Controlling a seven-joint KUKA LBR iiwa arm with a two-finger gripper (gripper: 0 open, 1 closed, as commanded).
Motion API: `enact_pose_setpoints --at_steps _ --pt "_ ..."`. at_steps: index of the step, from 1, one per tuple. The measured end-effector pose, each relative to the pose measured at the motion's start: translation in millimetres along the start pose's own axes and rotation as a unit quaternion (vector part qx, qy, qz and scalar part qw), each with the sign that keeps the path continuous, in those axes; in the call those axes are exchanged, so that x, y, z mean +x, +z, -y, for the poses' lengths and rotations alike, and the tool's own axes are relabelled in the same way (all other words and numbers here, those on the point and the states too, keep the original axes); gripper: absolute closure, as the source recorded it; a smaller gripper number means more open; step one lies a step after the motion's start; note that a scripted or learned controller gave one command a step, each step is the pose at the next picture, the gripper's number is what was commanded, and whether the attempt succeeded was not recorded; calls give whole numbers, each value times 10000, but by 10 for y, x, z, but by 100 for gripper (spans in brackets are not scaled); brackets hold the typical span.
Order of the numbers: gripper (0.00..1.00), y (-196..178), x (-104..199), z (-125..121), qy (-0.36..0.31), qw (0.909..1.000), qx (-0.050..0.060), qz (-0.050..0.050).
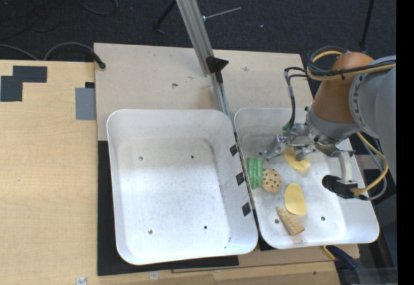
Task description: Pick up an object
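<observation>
The right bin [336, 225] holds several small objects. A green ridged piece [254, 172] lies by its left wall, touching a tan spotted disc [271, 180]. A yellow oval [295, 198] lies below them, with a tan block [290, 221] just in front of it. Another yellow piece [298, 163] sits further back. My gripper [289, 145] hangs low over the bin's middle, directly above and left of that yellow piece. The wrist hides the part of that piece beneath it.
The left bin [171, 187] stands beside the right one, with black clips [240, 178] along the shared wall. A slanted aluminium pole [197, 31] rises behind the bins. Black and yellow cables [352, 188] loop off the arm over the right bin's right side.
</observation>
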State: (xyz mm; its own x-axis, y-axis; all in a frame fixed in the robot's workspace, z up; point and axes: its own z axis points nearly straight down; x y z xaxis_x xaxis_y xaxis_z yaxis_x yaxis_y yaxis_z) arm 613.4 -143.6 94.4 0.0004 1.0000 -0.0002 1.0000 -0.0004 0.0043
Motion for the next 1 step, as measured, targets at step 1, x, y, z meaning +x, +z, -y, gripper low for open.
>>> enact_pose_setpoints --at_steps 1 --pt "100 -103 -8 0 20 10000 1 -3"
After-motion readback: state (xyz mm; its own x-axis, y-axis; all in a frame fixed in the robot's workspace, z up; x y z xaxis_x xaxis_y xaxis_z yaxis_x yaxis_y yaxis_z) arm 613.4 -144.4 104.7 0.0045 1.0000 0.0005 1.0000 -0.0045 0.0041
